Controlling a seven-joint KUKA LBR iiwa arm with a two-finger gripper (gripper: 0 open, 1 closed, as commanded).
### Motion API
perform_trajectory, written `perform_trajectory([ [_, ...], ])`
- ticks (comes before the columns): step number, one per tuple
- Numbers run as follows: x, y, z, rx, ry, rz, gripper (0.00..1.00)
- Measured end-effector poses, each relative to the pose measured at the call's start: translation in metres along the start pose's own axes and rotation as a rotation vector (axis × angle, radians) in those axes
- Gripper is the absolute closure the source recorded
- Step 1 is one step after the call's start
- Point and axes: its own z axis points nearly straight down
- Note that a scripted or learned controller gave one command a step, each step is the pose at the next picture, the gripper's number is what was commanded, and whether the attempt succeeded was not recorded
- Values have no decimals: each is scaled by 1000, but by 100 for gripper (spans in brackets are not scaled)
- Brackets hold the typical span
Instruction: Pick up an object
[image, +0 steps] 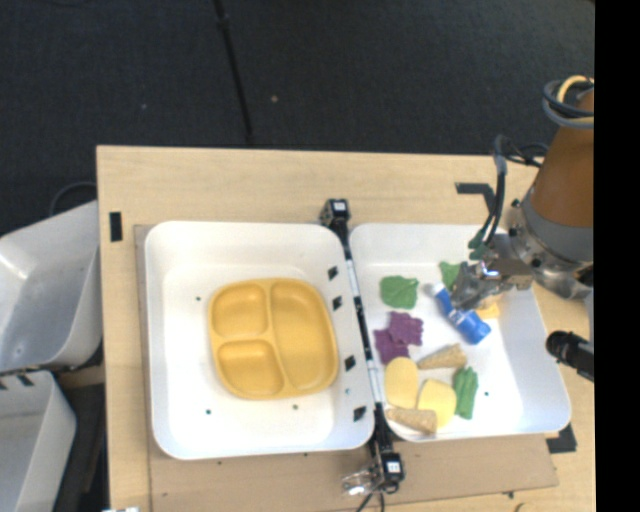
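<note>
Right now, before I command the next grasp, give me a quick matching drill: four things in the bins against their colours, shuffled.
Things:
1. divided tray
2. cylinder beside the end effector
3. leafy piece at the right bin's upper left
4. grape-like cluster

Colours:
A. purple
B. green
C. yellow
D. blue

Pairs: 1-C, 2-D, 3-B, 4-A

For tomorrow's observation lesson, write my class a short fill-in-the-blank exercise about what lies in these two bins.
1. The yellow divided plate has ___ compartments.
2. The plate lies in the ___ bin.
3. The pincer hovers by a ___ cylinder.
4. The leafy piece near the divider is ___.

Missing words: three; left; blue; green
</note>
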Motion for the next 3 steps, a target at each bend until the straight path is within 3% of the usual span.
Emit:
perform_trajectory([
  [1, 80, 9, -37, -6, 2, -9, 100],
  [2, 192, -19, -67, -7, 3, -14, 100],
  [3, 185, -17, -76, -4, 0, -7, 100],
])
